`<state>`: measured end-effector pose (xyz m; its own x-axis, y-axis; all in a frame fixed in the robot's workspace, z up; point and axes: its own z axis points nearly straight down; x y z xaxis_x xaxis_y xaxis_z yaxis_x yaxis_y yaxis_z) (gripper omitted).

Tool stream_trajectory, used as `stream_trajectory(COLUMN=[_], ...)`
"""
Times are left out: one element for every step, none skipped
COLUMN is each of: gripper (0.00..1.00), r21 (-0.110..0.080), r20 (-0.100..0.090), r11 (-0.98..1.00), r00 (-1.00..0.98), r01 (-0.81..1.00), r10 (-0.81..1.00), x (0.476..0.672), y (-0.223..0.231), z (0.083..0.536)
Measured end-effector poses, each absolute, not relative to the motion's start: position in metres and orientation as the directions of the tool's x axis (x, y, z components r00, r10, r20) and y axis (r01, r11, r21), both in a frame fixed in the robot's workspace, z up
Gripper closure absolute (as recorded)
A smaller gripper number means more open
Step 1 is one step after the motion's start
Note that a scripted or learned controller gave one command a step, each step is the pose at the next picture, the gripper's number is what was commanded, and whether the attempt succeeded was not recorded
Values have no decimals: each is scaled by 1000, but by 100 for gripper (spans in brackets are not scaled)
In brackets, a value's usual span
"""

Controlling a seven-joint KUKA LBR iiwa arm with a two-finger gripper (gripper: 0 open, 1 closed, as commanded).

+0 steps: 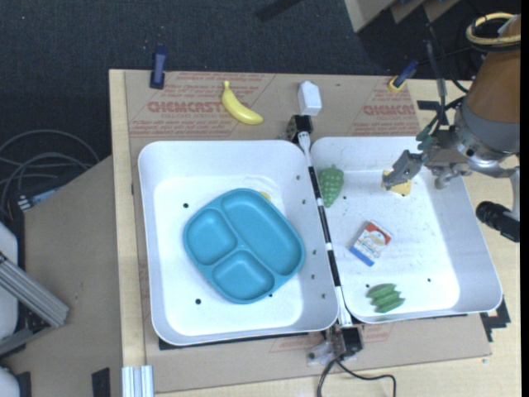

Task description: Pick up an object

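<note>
hand (402,174) pinching a yellow piece (402,188) over the right bin (463,246); cardboard (186,106) reads "chemcast".

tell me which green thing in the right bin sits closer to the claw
The bumpy green piece against the bin's left wall, level with the claw; the green pod lies by the near rim.

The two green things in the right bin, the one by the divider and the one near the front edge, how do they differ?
The bumpy green cluster is paler, knobbly like a bunch of grapes, and stands lengthwise against the divider at the bin's left wall. The green pod is darker, flatter and smoother, lying crosswise near the bin's front edge. The cluster looks slightly larger. Both are green, lie loose in the right bin, and sit apart from the hand.
</note>
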<state>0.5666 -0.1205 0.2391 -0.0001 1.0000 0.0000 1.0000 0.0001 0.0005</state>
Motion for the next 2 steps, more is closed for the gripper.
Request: stream_trajectory(gripper=[0,0], r21=[-3,-2], r20=[1,1], r11=[0,-1], r00=[0,1], r01=[1000,1000], r10=[1000,1000], x=[571,553], y=[-95,-97], z=[151,84])
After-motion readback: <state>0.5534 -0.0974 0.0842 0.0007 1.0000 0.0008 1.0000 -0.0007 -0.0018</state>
